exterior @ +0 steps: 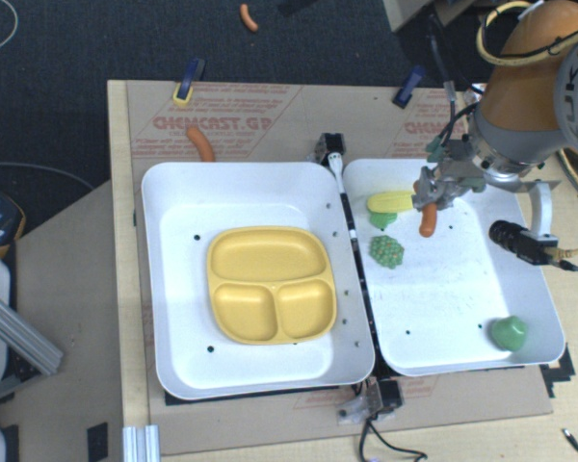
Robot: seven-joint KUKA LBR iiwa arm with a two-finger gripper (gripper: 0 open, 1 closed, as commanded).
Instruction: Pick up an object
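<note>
Overhead slanted view of both bins [164, 258]

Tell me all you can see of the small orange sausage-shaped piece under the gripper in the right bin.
The orange sausage-shaped piece is small, smooth and rounded, like a plastic toy hot dog. It hangs nearly upright below the gripper, its top end between the fingers, its lower end over the right bin floor. It looks lifted, though contact with the floor cannot be ruled out. The yellow piece lies just left of it, apart.
</note>
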